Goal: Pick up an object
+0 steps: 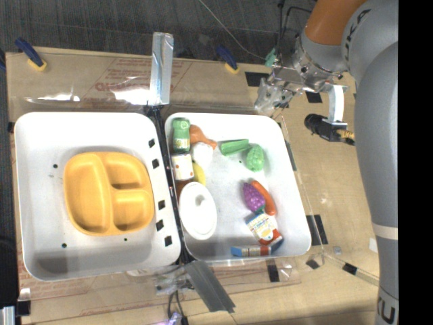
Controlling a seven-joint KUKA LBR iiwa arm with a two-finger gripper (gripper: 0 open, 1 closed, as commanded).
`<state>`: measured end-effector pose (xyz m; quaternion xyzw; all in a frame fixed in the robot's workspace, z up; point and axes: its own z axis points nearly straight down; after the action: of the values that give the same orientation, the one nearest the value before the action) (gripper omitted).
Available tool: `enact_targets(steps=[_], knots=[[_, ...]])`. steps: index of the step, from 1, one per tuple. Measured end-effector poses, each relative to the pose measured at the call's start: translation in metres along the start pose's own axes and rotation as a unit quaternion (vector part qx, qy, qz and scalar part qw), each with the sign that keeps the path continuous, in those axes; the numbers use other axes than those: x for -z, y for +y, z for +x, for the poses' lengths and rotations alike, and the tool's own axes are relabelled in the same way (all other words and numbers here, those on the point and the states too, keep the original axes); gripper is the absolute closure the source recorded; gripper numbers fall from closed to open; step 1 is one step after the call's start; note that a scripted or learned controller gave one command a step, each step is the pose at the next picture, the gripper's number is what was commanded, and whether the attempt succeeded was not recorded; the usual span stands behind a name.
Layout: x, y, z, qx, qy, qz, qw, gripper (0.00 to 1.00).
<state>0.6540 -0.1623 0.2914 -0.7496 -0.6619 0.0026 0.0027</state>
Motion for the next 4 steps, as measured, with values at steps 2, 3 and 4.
enact_targets(steps=[2,3,4], knots=[[0.024,0.002,0.003,-0.119,-0.001,0.001,0.9929,1.0],[0.03,0.003,0.006,-0.114,-0.002,0.004,0.9935,1.0],[0.038,0.004,0.008,-0.109,-0.003,0.007,0.994,1.0]])
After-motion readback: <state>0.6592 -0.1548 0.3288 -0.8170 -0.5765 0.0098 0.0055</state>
